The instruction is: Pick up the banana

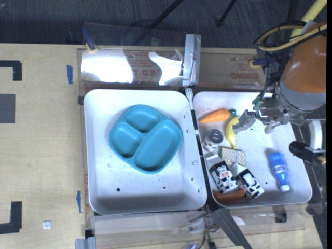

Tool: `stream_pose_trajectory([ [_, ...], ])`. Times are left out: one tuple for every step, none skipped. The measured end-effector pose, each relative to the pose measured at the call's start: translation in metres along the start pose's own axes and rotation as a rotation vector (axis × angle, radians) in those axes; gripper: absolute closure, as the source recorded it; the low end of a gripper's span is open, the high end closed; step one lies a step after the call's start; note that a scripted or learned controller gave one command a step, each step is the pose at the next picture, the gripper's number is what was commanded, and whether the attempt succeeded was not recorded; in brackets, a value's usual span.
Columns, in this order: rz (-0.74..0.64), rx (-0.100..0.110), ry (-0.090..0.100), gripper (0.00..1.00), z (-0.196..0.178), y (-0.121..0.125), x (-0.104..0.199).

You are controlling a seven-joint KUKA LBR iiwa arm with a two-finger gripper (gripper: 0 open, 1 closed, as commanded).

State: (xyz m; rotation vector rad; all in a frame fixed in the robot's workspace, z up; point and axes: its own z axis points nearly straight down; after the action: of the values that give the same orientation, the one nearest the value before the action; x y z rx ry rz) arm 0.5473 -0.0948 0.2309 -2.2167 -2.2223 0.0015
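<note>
Where banana (231, 130) hugs carrot (214, 116), end effector (258, 119) adj.

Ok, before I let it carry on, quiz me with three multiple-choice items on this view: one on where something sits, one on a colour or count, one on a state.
1. Where does the banana lie?
A. in the right bin, just below the carrot
B. on the blue plate
C. on the bench left of both bins

2. What colour is the bottle in the right bin?
A. red
B. blue
C. green

3. How does the divided plate in the left bin stand?
A. flipped upside down
B. leaning on the bin wall
C. flat, compartments facing up

Answers:
1 A: the yellow banana sits in the right bin's upper left part, right under the orange carrot, with the gripper near it.
2 B: the bottle's body is blue with a white cap end.
3 C: its three hollows show, open to the camera.
</note>
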Motion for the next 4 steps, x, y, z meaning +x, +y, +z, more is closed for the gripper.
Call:
stream_pose_trajectory([
  [-0.03,-0.002,-0.001,0.0,0.124,0.037,-0.04],
  [-0.102,-0.008,-0.003,0.0,0.144,0.068,-0.013],
  [-0.098,-0.014,-0.005,1.0,0.132,0.07,-0.015],
  [-0.099,-0.015,-0.005,0.0,0.132,0.07,-0.015],
])
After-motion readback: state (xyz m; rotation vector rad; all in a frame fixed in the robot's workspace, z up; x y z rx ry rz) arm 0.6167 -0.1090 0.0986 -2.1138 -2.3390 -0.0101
